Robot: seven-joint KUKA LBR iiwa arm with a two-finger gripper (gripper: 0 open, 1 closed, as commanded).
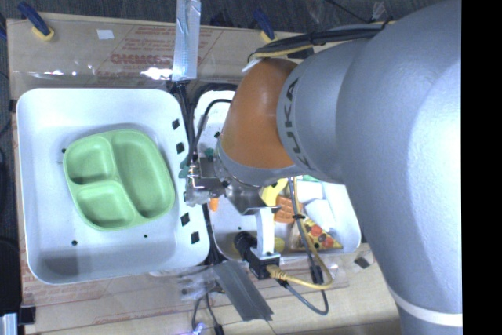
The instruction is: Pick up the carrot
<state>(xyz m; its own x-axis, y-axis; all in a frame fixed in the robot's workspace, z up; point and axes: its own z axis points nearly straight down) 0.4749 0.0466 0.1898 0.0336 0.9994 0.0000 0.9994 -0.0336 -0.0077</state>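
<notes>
Left bin [31, 169]: white, shallow, holding a green divided plate [118, 178] with three compartments, lying flat near the bin's centre. A strip of silver tape [187, 39] runs up from the bin's far rim onto the cardboard-covered tabletop [94, 51]. Right bin [349, 235]: largely covered by the grey arm [392, 129], whose orange band [259, 118] sits above the wrist. The hand [205, 188] is low over the divider between the two bins, at the right bin's left edge; finger state cannot be told from this view. A small orange sliver, possibly the carrot [213, 205], shows just beneath the hand; contact cannot be confirmed. Further right in that bin lie a yellow item [276, 192], a white item [318, 209] and a pizza-slice toy [318, 235], close together. A yellow cable [302, 284] loops over the near rim.
</notes>
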